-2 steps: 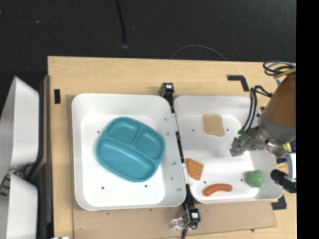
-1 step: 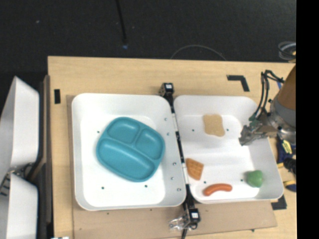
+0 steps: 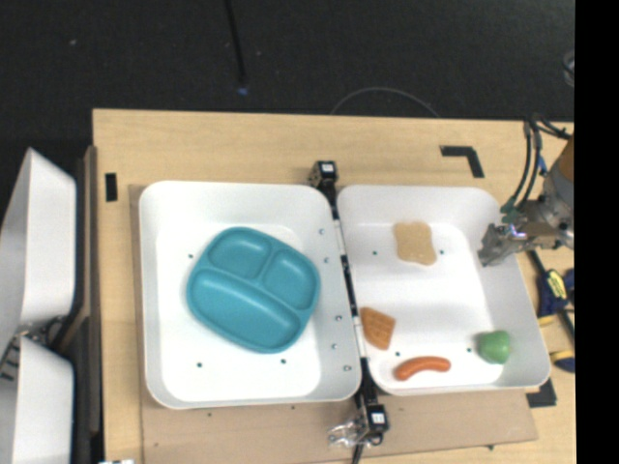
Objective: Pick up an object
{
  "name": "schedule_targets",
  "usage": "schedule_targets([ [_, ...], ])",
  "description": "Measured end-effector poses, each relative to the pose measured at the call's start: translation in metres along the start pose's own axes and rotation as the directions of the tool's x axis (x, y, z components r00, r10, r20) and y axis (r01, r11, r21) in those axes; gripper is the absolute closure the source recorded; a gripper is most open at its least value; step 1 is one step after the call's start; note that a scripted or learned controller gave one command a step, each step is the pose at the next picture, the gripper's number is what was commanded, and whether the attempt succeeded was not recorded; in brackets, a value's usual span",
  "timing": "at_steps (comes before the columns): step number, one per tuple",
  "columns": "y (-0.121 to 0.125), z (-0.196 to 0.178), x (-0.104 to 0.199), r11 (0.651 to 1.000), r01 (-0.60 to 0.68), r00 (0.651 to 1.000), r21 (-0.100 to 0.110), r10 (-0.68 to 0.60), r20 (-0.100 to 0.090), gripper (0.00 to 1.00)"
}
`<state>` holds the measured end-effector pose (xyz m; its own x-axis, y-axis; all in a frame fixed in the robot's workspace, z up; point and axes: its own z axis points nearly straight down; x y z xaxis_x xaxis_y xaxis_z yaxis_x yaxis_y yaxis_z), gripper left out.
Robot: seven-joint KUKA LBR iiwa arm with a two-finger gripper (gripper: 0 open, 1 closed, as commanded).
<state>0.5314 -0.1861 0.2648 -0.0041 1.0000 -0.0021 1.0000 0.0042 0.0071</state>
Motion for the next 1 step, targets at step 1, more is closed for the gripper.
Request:
schedule_targets([
  [1, 0.0013, -0.0218, -0.0006, 1.0, 0.001, 1.0, 0.003, -0.001, -0.001, 1.0],
])
